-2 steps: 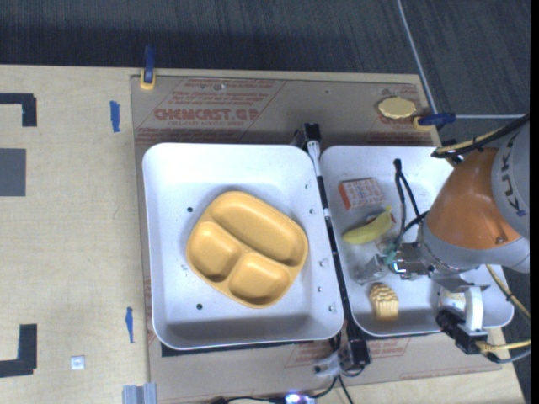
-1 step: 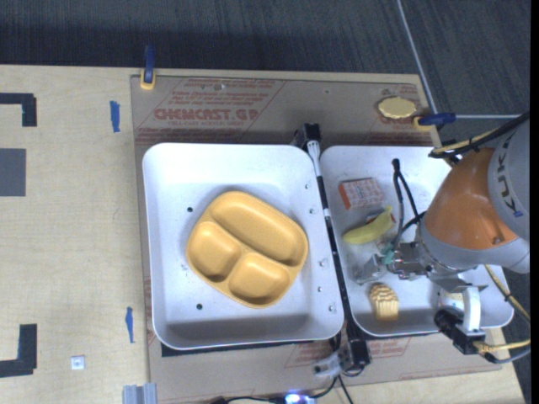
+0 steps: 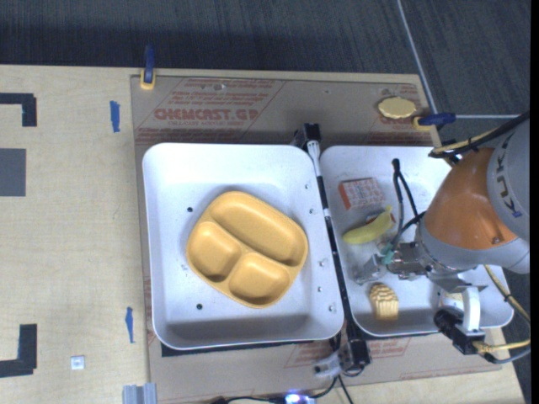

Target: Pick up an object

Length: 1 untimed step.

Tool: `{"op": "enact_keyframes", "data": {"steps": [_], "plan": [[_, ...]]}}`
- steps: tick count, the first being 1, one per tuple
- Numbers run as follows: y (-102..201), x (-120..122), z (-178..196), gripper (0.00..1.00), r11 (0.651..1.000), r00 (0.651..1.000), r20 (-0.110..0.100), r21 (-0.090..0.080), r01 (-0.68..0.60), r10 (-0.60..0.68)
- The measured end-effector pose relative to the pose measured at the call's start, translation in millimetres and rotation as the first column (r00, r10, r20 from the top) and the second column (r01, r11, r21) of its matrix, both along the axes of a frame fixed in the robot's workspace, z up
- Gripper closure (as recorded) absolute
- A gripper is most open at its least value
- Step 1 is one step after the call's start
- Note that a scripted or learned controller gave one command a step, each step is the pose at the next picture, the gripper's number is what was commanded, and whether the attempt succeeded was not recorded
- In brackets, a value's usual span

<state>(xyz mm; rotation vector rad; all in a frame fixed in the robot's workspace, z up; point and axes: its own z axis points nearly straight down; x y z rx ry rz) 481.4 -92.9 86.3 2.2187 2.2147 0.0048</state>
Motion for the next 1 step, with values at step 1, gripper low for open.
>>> {"op": "enact_keyframes", "data": {"steps": [1], "plan": [[-1.3,-0.1,-0.1,0.00,1.000,1.000,-0.001,0.002,-0.003,0.003]]}}
